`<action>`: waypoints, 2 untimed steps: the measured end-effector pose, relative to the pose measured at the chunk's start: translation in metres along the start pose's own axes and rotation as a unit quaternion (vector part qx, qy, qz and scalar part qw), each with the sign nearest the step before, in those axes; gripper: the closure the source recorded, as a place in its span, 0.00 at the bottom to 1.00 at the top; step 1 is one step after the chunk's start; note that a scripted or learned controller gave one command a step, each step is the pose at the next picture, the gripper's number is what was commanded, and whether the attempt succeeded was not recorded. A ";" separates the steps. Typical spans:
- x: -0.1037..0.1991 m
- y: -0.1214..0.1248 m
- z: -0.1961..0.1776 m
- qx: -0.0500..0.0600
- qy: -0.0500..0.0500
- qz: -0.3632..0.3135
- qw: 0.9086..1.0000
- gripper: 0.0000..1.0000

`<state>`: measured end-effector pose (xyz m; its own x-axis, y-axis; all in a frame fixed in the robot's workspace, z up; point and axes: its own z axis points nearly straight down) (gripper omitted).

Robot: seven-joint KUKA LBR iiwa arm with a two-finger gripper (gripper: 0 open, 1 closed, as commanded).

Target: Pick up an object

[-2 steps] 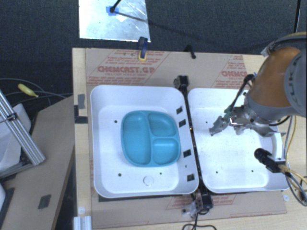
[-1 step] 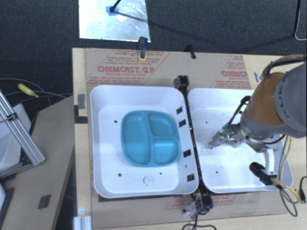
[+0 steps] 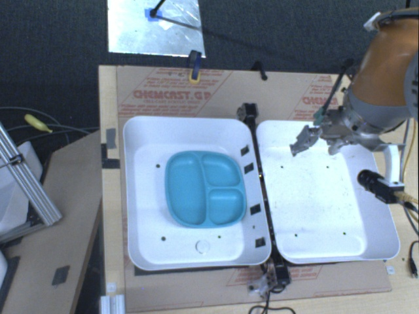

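In the camera view, a blue divided plate (image 3: pixel 204 190) lies in the middle of the left bin (image 3: pixel 141 156). The gripper (image 3: pixel 319 140) hangs over the right bin (image 3: pixel 327 241), near its far edge, fingers spread apart with nothing between them.

We see an arm (image 3: pixel 386 77) with a broad orange-brown band over a rounded, pale grey wrist housing. Below it sits a grey metal gripper (image 3: pixel 317 142), angular and blocky, its fingers (image 3: pixel 300 144) dull silver. A thin green cable (image 3: pixel 330 100) runs down beside the wrist, and a small teal marking shows near the gripper's base.
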<state>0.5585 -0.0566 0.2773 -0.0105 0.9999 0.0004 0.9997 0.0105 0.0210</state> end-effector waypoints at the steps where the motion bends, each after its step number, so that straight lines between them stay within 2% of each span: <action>1: -0.011 0.002 0.081 0.012 0.000 0.005 1.000 0.00; 2: 0.078 -0.075 0.062 0.012 0.002 -0.001 1.000 0.00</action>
<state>0.4838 0.0209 0.2134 -0.0119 0.9999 0.0047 0.9999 0.0119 -0.0024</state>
